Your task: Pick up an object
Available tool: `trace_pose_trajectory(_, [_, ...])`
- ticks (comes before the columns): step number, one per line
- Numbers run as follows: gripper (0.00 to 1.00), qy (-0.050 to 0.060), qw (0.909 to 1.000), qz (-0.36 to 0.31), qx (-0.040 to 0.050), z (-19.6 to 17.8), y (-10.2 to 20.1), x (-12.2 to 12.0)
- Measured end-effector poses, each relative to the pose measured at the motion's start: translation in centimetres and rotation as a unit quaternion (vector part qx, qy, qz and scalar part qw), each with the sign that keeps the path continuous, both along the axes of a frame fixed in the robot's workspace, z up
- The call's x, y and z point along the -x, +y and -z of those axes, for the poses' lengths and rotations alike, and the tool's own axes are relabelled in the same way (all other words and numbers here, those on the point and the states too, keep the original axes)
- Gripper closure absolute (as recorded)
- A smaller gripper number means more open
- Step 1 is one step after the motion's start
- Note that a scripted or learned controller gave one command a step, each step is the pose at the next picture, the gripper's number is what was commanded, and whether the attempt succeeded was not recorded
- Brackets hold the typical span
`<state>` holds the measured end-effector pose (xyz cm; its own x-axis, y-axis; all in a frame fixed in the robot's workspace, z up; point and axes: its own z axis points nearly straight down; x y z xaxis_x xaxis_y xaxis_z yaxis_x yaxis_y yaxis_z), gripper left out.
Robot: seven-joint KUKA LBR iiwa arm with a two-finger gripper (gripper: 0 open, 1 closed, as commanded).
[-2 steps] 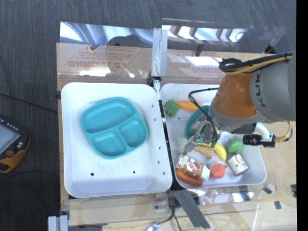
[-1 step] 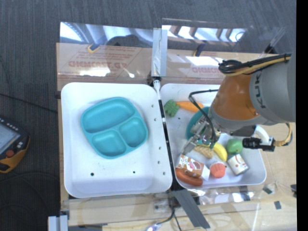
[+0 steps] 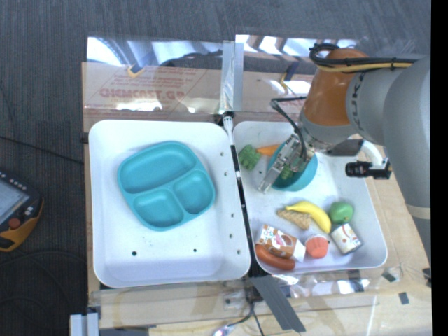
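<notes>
The teal bowl (image 3: 302, 174) lay in the right bin (image 3: 371, 250) beside the broccoli (image 3: 249, 157), my gripper (image 3: 274, 175) hung spread at its rim clasping nothing, so the pick remained undone.

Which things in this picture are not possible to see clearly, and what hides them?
- Teal bowl: the gripper and wrist cover much of it, so its contents are unknown.
- Orange piece beside the green item: partly behind the gripper; its shape is unclear.
- Can and packet: labels too small to read.
- Arm: cut off by the right edge.
</notes>
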<state>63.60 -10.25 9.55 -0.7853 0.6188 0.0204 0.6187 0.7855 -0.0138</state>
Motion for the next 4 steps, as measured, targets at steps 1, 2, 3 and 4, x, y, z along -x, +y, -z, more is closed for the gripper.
trace_pose_trajectory(1, [0.0,-0.023,0.9992,0.032,0.0042,0.1,-0.1,3.3])
trace_pose_trajectory(2, [0.0,-0.023,0.9987,0.045,0.0042,0.1,0.3,3.4])
trace_pose_trajectory(3, [0.0,-0.025,0.9956,0.09,0.0025,0.1,0.3,4.9])
trace_pose_trajectory(4, [0.0,-0.021,0.9969,0.075,0.0032,0.1,0.3,3.3])
